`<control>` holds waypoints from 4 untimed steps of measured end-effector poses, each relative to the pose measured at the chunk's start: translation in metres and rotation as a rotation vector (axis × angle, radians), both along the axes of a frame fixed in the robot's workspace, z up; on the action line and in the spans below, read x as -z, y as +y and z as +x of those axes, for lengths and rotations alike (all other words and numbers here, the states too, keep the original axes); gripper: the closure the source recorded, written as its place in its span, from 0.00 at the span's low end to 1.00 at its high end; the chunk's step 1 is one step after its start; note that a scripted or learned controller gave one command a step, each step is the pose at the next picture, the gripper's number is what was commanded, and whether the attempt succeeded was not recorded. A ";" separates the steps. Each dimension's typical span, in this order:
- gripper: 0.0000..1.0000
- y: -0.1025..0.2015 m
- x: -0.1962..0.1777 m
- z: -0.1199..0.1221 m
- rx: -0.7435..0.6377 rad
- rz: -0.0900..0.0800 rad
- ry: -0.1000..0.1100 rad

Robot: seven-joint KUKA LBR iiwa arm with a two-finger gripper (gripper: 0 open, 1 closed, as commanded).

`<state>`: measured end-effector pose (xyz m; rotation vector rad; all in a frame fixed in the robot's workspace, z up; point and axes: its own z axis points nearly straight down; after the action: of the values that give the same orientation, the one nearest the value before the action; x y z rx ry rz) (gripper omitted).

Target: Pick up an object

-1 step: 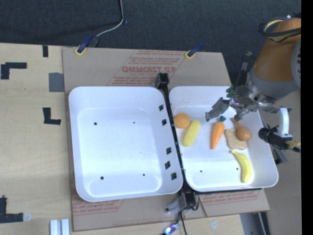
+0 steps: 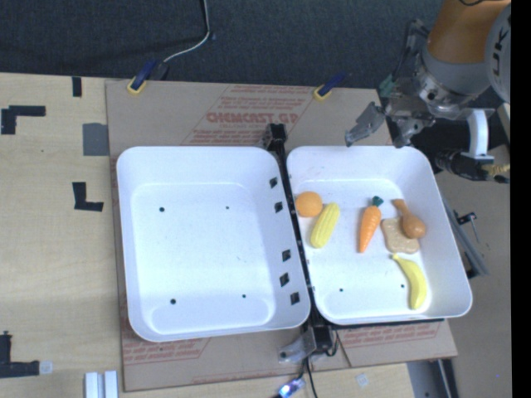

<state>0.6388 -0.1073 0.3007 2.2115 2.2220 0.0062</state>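
Note:
The right bin (image 2: pixel 440 214) holds several toy foods: an orange (image 2: pixel 309 204), a yellow corn cob (image 2: pixel 324 225), a carrot (image 2: pixel 368 226), a brown drumstick (image 2: pixel 410 220), a tan bread slice (image 2: pixel 399 240) and a banana (image 2: pixel 412 280). My gripper (image 2: pixel 378 133) hangs above the far rim of the right bin, well up and back from the food. Its two fingers stand apart, open, with nothing between them.
The left bin (image 2: pixel 133 222) sits beside the right one, joined along a black clipped seam (image 2: pixel 286 230). Both rest on a cardboard sheet (image 2: pixel 241 114) on the wooden bench. A dark curtain and a cable (image 2: pixel 195 40) run behind.

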 end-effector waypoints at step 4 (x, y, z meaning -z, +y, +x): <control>0.00 -0.004 -0.233 -0.041 0.005 0.001 0.010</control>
<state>0.5981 -0.1112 0.5338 2.2220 2.2220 -0.0037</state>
